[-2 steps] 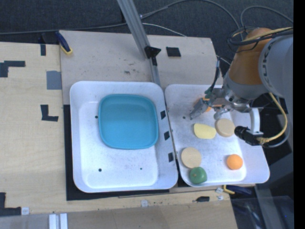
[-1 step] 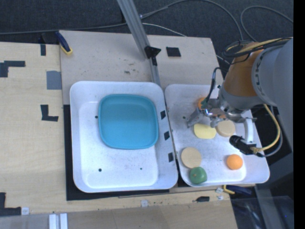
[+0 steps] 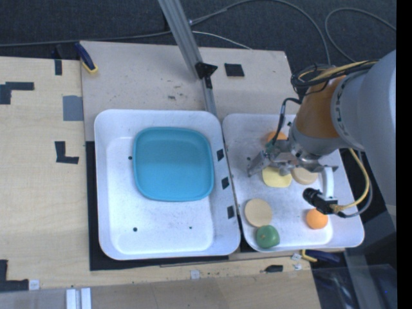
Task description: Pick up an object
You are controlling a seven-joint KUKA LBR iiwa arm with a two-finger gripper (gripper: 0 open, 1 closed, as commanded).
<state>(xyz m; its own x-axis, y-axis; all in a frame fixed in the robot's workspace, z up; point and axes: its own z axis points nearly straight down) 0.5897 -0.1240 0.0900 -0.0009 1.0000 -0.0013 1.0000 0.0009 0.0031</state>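
Arm w/ claw (image 3: pixel 278 165) low in right bin (image 3: pixel 241 134), over yellow disc (image 3: pixel 277 178). Can't tell if claw is apart or together. Nothing lifted yet; pick-up not done.

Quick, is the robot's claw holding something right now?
Gripper: low in the right bin over the pale yellow piece; grip cannot be told.

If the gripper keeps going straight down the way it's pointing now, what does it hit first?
Most likely the pale yellow piece lying on the right bin floor: the gripper hangs almost directly over its upper edge. Depth is hard to judge from this slanted view, so it could land on bare floor beside it.
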